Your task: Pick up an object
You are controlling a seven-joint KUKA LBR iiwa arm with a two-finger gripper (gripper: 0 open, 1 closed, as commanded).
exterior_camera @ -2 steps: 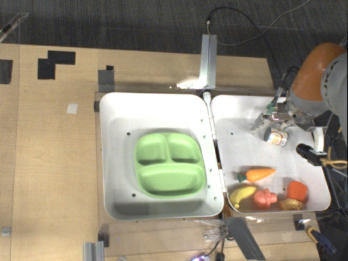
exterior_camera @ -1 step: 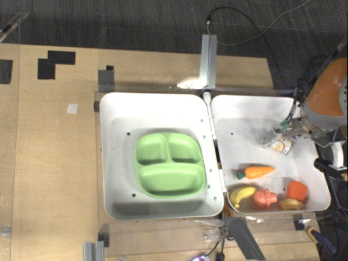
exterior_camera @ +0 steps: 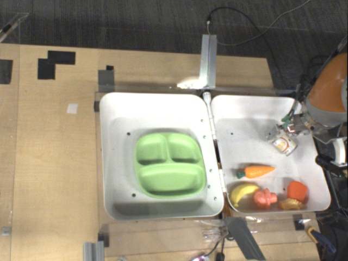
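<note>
Nearest me, a banana (exterior_camera: 242, 192), a pink toy (exterior_camera: 265, 198) and an orange toy (exterior_camera: 297, 190) are lying along the right bin's (exterior_camera: 239, 118) front wall. I'm seeing a carrot (exterior_camera: 256, 172) just behind them. Farther back, the gripper (exterior_camera: 289, 125) is hovering over a small jar (exterior_camera: 283, 144); I cannot tell its state. A green tray (exterior_camera: 169, 164) is sitting in the left bin (exterior_camera: 117, 145).

Light wooden bench top (exterior_camera: 49, 162) bearing black rectangular markings (exterior_camera: 56, 62), bordered above by dark grey carpeted floor (exterior_camera: 119, 15) crossed by a thin black cable (exterior_camera: 255, 23).
</note>
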